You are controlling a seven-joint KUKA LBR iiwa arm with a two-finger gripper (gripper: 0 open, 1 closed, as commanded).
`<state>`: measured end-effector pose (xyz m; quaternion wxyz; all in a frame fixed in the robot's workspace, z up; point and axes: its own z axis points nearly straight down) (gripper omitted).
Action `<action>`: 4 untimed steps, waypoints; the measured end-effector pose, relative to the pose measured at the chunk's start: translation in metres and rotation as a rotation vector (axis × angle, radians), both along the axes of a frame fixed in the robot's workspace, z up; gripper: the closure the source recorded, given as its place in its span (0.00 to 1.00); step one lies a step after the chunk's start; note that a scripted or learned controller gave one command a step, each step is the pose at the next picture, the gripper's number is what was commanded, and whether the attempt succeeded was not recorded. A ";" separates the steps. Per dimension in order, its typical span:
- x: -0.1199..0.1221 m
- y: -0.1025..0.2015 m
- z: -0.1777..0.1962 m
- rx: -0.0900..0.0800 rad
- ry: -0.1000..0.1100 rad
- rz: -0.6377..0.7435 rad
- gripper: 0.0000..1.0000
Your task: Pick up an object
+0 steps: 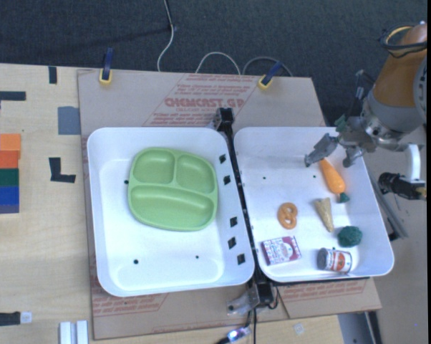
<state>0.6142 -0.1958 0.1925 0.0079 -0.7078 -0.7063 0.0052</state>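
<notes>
The gripper (334, 153) is hovering, jaws apart and holding nothing, just above the carrot (333, 177); closing off-centre risks rolling it against the right bin's (273, 145) wall.

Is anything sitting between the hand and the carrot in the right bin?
Nothing visible. The hand hangs with open fingers just above the carrot; between them lies bare floor of the right bin. The cone and pretzel lie beyond the carrot.
</notes>
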 end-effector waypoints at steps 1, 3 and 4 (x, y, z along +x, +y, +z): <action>0.003 0.001 0.008 -0.003 -0.012 0.004 0.00; -0.003 0.008 -0.092 -0.003 -0.008 0.004 0.00; -0.003 0.008 -0.110 -0.005 -0.014 0.005 0.00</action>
